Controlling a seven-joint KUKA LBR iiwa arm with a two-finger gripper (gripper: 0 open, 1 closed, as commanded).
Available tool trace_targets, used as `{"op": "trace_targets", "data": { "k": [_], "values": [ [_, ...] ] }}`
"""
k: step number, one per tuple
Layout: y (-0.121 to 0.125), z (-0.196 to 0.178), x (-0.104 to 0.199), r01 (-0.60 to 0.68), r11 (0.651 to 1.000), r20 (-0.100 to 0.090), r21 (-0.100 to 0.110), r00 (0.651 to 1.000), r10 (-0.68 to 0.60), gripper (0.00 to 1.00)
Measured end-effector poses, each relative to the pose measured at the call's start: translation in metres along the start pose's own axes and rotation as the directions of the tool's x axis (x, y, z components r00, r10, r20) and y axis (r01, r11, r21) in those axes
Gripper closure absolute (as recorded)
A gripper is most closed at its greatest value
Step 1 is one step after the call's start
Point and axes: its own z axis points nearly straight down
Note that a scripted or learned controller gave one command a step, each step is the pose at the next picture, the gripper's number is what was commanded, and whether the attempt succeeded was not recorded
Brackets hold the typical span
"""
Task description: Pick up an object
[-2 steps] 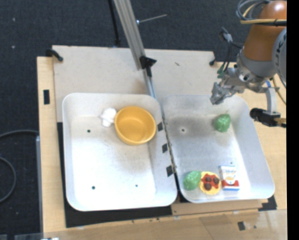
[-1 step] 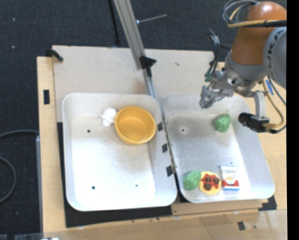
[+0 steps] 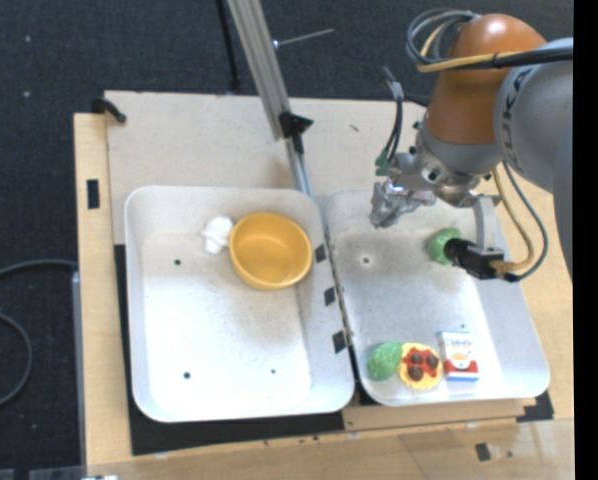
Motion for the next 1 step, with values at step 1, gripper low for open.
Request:
{"op": "trace_targets", "data": {
  "k": [1],
  "values": [
    [-0.0302,0.0032,0.0415,-0.002,1.0,0.0,0.0,1.0,0.002,1.0]
  ]
}}
